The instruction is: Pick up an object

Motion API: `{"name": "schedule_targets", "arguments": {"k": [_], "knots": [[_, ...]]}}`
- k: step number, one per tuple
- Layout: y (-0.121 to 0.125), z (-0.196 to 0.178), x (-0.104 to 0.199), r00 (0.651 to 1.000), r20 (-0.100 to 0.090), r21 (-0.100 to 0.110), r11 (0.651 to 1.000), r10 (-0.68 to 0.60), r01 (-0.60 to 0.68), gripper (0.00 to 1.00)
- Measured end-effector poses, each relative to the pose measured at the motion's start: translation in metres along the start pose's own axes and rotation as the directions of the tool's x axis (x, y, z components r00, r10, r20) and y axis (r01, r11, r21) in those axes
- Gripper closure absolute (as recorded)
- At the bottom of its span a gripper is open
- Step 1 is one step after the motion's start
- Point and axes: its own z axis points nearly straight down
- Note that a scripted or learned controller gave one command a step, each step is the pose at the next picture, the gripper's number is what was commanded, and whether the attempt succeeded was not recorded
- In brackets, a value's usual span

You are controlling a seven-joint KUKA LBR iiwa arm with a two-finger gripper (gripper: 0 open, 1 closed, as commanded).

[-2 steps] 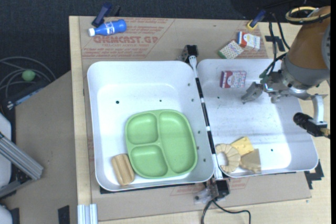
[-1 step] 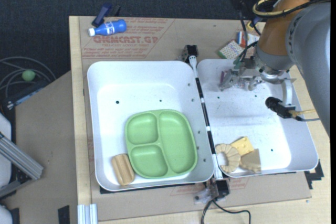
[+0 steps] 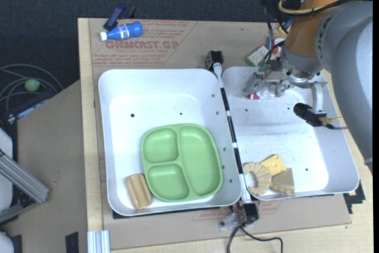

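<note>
My gripper (image 3: pixel 262 90) hangs low over the far end of the right bin (image 3: pixel 308 145), close to its back wall. Nothing shows under it except the bin floor. At the near left corner of that bin lies a small heap: a ribbed tan round piece (image 3: pixel 257 175), a yellow wedge (image 3: pixel 273 163) and a brown chunk (image 3: pixel 284 183). They are well apart from the gripper. In the left bin (image 3: pixel 118 98) a green divided plate (image 3: pixel 180 162) lies flat, with a tan ridged block (image 3: pixel 138 191) beside its near left edge.
A blue and white bottle (image 3: pixel 121 31) lies on the cardboard behind the left bin. A black divider strip (image 3: pixel 227 109) runs between the bins. The grey arm (image 3: pixel 349 50) covers the right bin's far right corner. A green ball (image 3: pixel 32 85) sits off the bench at left.
</note>
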Motion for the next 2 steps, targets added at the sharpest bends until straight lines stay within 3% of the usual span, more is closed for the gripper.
{"name": "schedule_targets", "arguments": {"k": [1, 2], "knots": [[0.000, -0.011, 0.000, 1.000, 0.002, -0.002, 1.000, 0.000, 0.000, 1.00], [-0.063, -0.101, 0.060, 1.000, -0.002, 0.001, 1.000, -0.001, 0.001, 1.00]]}}
